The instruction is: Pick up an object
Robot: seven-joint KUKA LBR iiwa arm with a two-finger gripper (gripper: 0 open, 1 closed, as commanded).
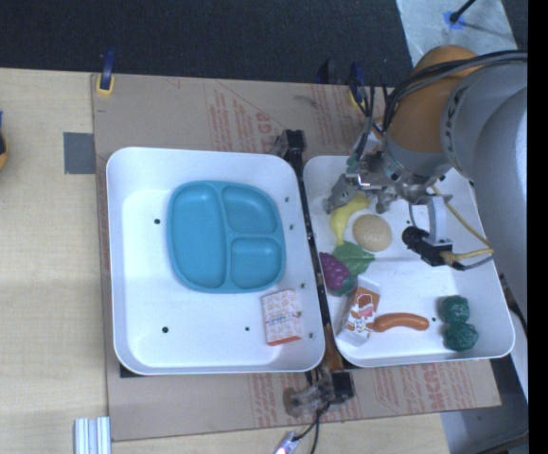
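Note:
My gripper (361, 195) hangs over the upper left of the right bin (482, 348), just above a yellow toy (341, 220) and a cream round toy (372, 233). Below them lie a green leafy toy (353, 254), a purple toy (335, 270), a small red and white carton (361, 313), a sausage (401, 323) and two dark green broccoli pieces (456, 322). Whether anything sits between the fingers I cannot make out from this angle.
The left bin (132, 253) holds a blue divided plate (224, 235) and a small pink packet (281, 317) near its lower right corner. The arm's grey body and orange band (434, 93) cover the right bin's far right corner. A black cable connector (427, 245) hangs beside the cream toy.

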